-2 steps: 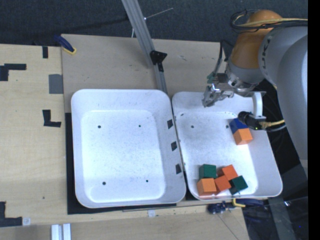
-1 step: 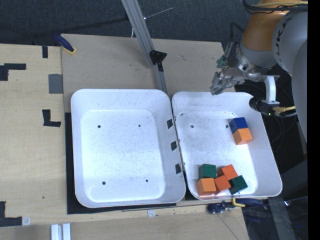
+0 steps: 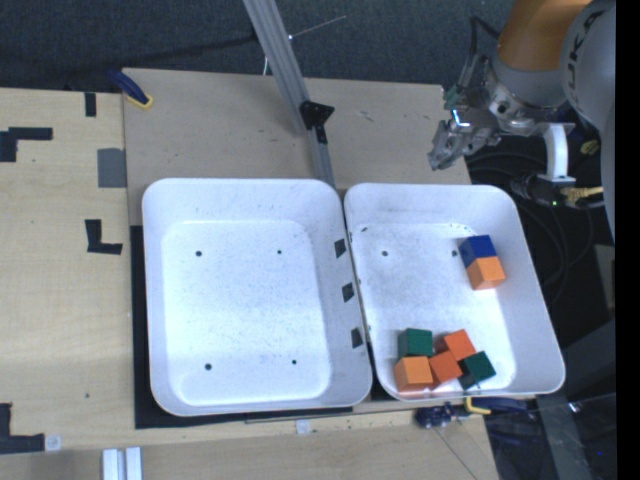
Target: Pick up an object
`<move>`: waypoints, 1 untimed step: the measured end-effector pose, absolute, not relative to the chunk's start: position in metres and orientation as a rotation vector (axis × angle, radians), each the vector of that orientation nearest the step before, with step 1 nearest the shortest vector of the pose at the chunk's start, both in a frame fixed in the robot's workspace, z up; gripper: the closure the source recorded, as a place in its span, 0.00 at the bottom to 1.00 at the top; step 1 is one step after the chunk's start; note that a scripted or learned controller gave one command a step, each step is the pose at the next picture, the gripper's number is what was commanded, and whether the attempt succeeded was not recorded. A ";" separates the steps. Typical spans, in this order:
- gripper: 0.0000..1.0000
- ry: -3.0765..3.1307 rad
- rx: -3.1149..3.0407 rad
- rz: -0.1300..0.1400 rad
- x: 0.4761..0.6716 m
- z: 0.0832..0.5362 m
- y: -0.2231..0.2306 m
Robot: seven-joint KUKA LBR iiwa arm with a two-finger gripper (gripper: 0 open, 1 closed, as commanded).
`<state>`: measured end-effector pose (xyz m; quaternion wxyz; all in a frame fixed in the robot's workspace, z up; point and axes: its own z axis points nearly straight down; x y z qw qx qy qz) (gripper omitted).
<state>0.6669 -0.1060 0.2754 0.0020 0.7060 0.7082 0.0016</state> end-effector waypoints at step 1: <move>1.00 2.231 2.215 -0.001 0.671 0.262 -0.044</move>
